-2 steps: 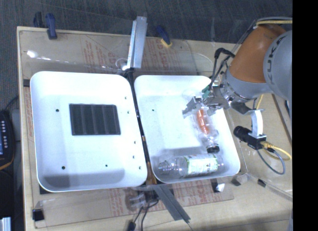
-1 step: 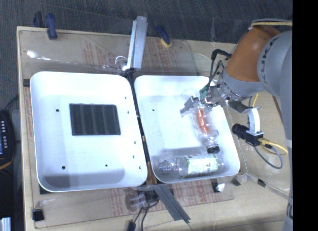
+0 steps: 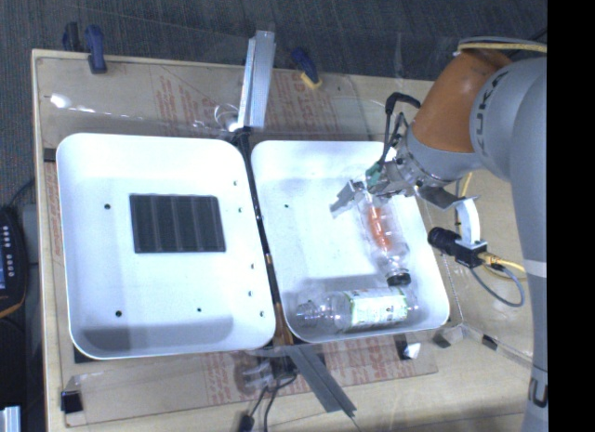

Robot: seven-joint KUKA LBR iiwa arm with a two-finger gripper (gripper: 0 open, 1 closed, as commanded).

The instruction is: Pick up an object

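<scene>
A clear bottle [image 3: 358, 310] lies untouched at the right bin's [image 3: 279, 235] near edge while, farther back, the gripper [image 3: 358, 190], its spread impossible to tell, hovers at a second orange-filled bottle [image 3: 384, 233], nothing yet lifted.

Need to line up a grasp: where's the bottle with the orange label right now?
The orange-labelled bottle lies in the right bin, just below the gripper, above the green-labelled bottle.

The grey arm [image 3: 493, 114] reaches in from the right, its pincer [image 3: 358, 189] angled downward.
</scene>
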